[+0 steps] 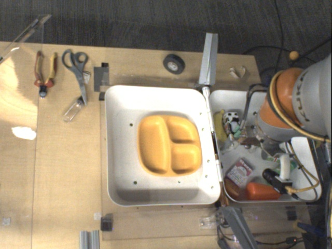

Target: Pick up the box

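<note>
Camera view gives me the box (239,172), small and printed in red and white. It lies flat and skewed in the near-left part of the right bin (228,98), close to that bin's left wall. Just beside it on the near-right side is an orange-red object (262,191), and a yellow-green item (220,131) lies farther along the same wall. The gripper (252,140) hangs over the bin's middle, farther than the box and a little right of it. The wrist covers it, so I cannot tell whether it is wide or narrow.

To do this well, I judge I should bring it nearer and left until it is centred over the box. I would turn it square to the box's skewed sides and come straight down across the shorter span. The risks are catching the orange-red object or the wall. The left bin (119,139) with its yellow tray (168,143) is not involved.
</note>
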Motion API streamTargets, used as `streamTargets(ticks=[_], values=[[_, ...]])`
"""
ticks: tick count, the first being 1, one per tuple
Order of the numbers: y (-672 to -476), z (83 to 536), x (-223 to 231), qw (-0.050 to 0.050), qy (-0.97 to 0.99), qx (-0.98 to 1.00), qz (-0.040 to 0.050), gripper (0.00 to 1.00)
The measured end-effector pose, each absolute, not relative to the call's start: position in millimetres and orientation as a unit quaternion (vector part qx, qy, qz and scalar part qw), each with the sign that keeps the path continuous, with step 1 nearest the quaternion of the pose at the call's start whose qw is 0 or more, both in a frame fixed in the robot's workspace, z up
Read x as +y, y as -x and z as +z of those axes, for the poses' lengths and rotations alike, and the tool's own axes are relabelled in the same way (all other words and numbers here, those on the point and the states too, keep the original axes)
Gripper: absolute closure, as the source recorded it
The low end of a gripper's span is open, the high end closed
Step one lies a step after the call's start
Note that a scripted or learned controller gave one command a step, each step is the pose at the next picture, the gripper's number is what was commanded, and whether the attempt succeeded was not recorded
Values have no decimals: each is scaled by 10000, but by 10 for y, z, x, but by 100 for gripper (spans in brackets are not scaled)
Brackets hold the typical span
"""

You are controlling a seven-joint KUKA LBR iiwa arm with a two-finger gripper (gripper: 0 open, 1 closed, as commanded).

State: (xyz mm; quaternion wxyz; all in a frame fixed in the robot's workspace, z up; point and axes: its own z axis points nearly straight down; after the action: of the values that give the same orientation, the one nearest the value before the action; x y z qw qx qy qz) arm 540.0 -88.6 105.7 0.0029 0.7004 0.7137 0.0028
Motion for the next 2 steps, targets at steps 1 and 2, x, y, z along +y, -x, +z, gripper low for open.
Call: streamTargets(ticks=[1,2], values=[[-4934,906,-851,98,-6891,7246,60,0],[-4970,1028,-867,152,-6887,7248,79,100]])
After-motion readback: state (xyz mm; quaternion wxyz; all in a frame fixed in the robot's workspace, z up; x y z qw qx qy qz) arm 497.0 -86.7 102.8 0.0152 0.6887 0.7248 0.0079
